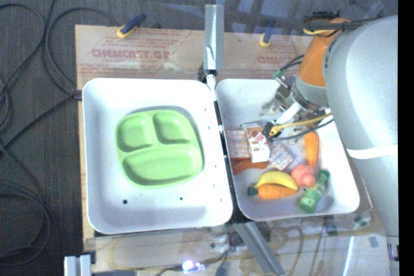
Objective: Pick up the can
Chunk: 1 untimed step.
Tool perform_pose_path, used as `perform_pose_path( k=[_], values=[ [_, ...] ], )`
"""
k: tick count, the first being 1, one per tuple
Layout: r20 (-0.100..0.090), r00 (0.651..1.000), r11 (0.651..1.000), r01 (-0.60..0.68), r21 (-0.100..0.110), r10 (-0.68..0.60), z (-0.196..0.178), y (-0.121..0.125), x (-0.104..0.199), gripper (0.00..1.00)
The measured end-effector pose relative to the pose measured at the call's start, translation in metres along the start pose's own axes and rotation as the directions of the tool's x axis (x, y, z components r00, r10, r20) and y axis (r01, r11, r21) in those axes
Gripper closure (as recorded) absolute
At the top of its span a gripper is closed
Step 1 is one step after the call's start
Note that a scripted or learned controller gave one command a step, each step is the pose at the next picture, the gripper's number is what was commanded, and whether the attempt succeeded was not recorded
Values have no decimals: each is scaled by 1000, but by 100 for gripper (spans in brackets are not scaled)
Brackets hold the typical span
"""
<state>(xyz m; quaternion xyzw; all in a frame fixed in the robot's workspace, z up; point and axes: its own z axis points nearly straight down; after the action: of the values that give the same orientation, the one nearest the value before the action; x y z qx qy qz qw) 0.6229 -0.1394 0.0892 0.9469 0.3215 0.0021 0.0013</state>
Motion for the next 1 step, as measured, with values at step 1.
perform_pose_path(
  k=[1],
  values=[
    [26, 984, 984, -175, 19, 174, 0, 16, 30, 0]
  ],
)
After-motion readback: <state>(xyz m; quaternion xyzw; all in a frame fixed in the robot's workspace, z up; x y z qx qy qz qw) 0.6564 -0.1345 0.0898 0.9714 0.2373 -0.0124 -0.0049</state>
